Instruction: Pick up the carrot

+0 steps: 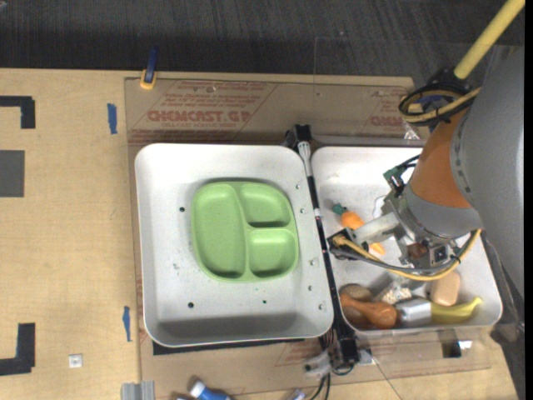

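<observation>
Grey arm point(466, 165) looms closest, covering the pincer point(410, 248) over the right bin point(358, 173); I cannot tell whether it is open or closed. Just left of it in that bin lies the carrot point(352, 220). Red lettering point(198, 116) beyond the bins reads CHEMCAST

The divided plate point(246, 230) sits mid-way in the left bin point(158, 223), while in the right bin point(350, 169) the carrot point(353, 220) lies near the left wall, the banana point(456, 311) in the lower right corner, the arm point(450, 182) above that bin's right side
</observation>
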`<state>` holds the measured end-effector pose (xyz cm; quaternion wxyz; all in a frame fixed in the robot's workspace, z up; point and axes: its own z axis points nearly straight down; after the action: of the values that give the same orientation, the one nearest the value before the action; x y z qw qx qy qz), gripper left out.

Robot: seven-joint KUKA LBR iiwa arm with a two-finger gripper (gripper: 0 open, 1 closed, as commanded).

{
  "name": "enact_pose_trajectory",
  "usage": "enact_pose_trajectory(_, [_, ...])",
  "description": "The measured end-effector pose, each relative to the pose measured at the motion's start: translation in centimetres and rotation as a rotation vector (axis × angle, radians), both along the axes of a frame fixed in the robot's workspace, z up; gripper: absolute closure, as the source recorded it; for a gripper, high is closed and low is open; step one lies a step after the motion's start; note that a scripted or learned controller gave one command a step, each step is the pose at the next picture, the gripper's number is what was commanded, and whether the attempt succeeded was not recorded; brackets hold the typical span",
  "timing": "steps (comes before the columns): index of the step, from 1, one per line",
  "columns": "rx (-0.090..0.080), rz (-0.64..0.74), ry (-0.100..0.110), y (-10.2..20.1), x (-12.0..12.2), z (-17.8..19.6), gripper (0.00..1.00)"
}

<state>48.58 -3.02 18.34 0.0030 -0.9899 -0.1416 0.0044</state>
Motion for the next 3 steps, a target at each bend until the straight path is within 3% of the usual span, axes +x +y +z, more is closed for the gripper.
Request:
enact_pose_trajectory(1, [0.0,0.0,0.0,0.0,0.0,0.0,0.0])
enact_pose_trajectory(2, [-0.001,-0.049,0.003,-6.6,0.5,-4.6,0.0])
enact_pose_trajectory(3, [-0.003,0.014,-0.013,-7.3,8.7,-9.5,0.0])
